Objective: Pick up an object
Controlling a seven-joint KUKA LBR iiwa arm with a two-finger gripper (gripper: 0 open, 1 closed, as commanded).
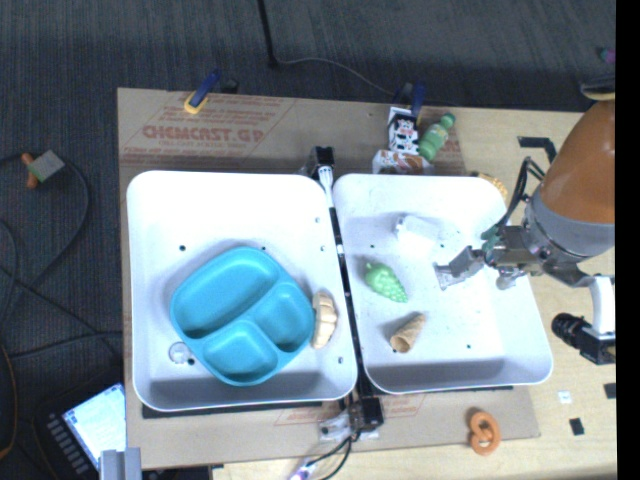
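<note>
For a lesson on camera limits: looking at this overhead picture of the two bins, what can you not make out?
- Gripper, camera view: too small and blurred to read its fingers.
- Pale item in the left bin: partly hidden by the blue tray.
- Arm: cut off by the right edge.
- White object: too washed out to identify.

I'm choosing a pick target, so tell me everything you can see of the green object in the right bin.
The green object is a small, bumpy, oval piece, glossy like plastic, perhaps toy food. It lies on its side on the floor of the right bin, near the bin's left wall, its long axis running diagonally. Nothing touches it: the tan cone lies apart below it, and the gripper hovers to its right.
</note>
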